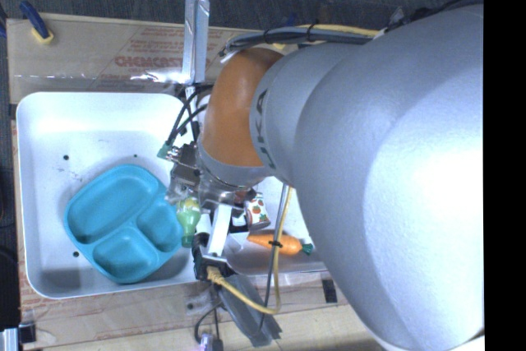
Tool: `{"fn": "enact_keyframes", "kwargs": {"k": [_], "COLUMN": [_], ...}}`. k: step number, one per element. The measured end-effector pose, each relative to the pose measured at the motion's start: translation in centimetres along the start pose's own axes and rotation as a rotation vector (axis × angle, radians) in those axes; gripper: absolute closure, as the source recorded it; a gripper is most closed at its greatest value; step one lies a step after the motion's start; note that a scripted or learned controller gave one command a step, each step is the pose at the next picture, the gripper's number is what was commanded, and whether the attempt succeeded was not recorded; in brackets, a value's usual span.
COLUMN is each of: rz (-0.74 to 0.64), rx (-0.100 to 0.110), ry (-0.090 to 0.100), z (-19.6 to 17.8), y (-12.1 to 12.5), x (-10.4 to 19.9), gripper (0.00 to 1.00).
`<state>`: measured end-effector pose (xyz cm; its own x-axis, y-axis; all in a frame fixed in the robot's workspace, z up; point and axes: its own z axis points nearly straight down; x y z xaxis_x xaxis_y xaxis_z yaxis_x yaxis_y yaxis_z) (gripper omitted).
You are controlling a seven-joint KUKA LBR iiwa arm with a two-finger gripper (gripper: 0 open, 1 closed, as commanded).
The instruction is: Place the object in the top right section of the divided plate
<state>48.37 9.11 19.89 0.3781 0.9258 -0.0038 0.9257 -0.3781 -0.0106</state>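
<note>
The arm (pixel 370 177) hides most of the right bin (pixel 255 255); the claw (pixel 191 218) perhaps lost among cables.

The divided plate (pixel 123 222) lies in the left bin (pixel 49 115), the carrot (pixel 278 242) to its right.

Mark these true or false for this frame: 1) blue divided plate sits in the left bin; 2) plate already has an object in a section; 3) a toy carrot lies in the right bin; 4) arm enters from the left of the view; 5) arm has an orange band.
1) True. The blue divided plate lies in the left bin.
2) False. All its sections show bare blue.
3) True. The toy carrot lies in the right bin, just below the arm.
4) False. The arm reaches in from the right of the view.
5) True. The orange band sits above the wrist.
</note>
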Motion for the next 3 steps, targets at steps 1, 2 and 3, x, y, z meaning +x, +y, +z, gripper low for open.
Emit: {"fn": "enact_keyframes", "kwargs": {"k": [1,2,3], "rz": [-0.098,-0.061,-0.071], "rx": [-0.006,-0.006,-0.002], "ry": [0.001,0.000,-0.003], "z": [-1.5,0.1,-0.7], "y": [4.4,2.1,2.0], "x": [6.4,11.5,11.6], "gripper": [1.00,1.00,1.00]}}
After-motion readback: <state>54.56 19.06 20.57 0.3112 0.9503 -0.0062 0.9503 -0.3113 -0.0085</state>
